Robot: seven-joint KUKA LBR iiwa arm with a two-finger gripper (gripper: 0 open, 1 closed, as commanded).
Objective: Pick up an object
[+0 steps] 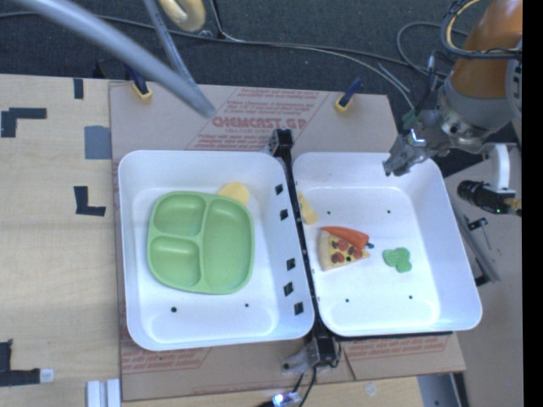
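Two white bins sit side by side on the tabletop [51, 227]. In the left bin [140, 312] lies a green divided tray [202, 242], with a yellow piece [236, 193] touching its rim at 1 o'clock. The right bin [441, 303] holds a pizza slice [341, 250] near its centre, an orange carrot [348, 235] lying along the slice's upper edge, a small green object [396, 259] just beside them at 3 o'clock, and a yellow bit [305, 210] against the left wall. The hand [397, 164] hangs over the right bin's 1 o'clock corner — nothing visible between its fingers, and whether they are parted I cannot tell.
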